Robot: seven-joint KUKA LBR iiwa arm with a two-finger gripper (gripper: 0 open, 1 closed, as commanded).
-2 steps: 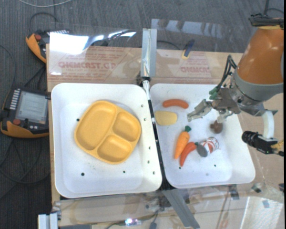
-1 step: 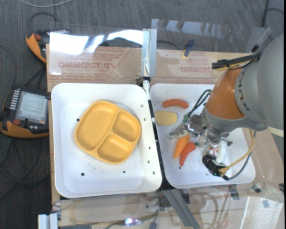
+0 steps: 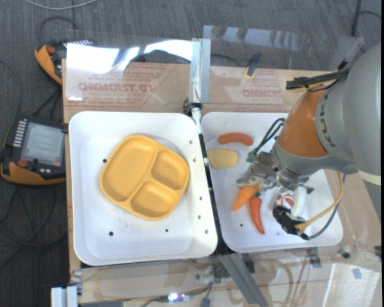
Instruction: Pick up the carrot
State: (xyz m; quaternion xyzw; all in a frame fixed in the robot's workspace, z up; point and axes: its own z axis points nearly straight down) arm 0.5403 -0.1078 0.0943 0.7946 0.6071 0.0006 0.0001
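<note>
Carrot (image 3: 244, 197) is seen lying in the right bin (image 3: 326, 235), near the middle of its floor, with its long axis slanted: the thick end points up and to the right, toward the arm, and the tip points down and to the left. The gripper (image 3: 264, 179) is lowered just over that thick end, so the carrot runs away from the jaws toward the lower left of the view. Whether the jaws stand open or closed cannot be told, since the wrist and its fittings cover them from above; no hold on the carrot can be confirmed.

A red pepper (image 3: 256, 215) lies just beside the carrot, on its right, nearly touching its thick end. A sausage (image 3: 235, 138) and a pale yellow piece (image 3: 223, 158) lie farther up the same bin, apart from the carrot. A yellow divided plate (image 3: 145, 176) sits in the left bin (image 3: 89, 235).

It is judged that the grasp turns on the jaws closing across the slanted axis at the thick end, with the pepper kept out.
</note>
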